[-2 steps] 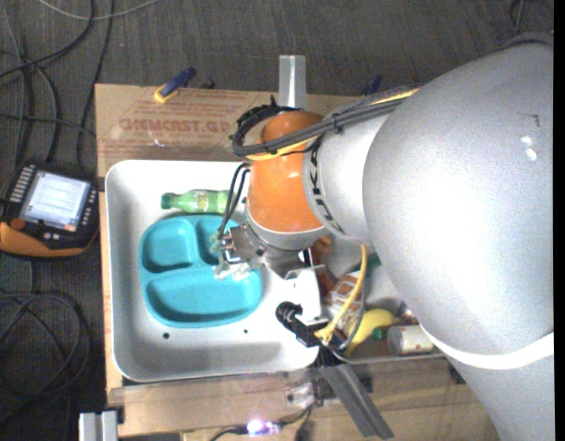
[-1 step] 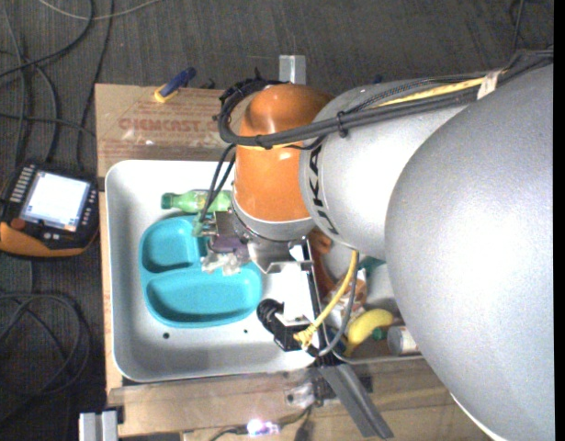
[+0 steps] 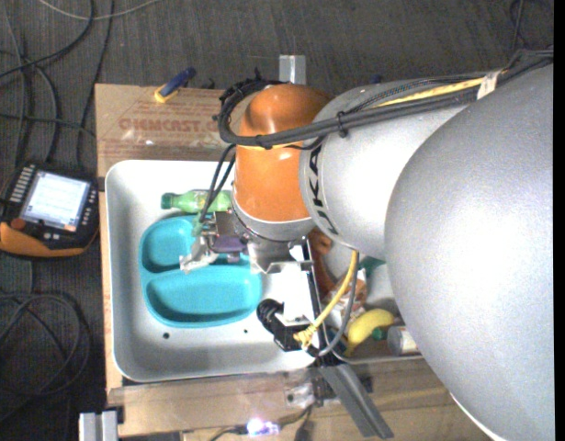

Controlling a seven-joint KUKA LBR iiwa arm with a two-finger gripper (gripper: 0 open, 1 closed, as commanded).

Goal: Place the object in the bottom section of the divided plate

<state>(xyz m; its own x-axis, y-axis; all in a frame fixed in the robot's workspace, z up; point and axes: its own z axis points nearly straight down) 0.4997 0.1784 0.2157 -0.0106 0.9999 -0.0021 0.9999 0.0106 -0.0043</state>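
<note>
From the slanted overhead camera, a white bin (image 3: 126, 246) sits on the bench, and a turquoise divided plate (image 3: 195, 278) lies in it; every place below is given against that plate. Its smaller section is toward the top of the picture, its larger one toward the bottom, with a ridge between them.

The gripper (image 3: 211, 249) hangs over the plate's right part, about above the ridge. Its metal fingers (image 3: 196, 259) point left over the plate, and a small purple object (image 3: 229, 243) shows at them, just right of the plate's upper section. Whether the fingers pinch that object or stand spread, I cannot tell.

A green bottle (image 3: 192, 199) lies just above the plate's top edge. A banana (image 3: 368, 324) lies well to the plate's right, past the arm's cables. The grey arm (image 3: 429, 219) with its orange band (image 3: 275, 168) covers the space right of the plate.
</note>
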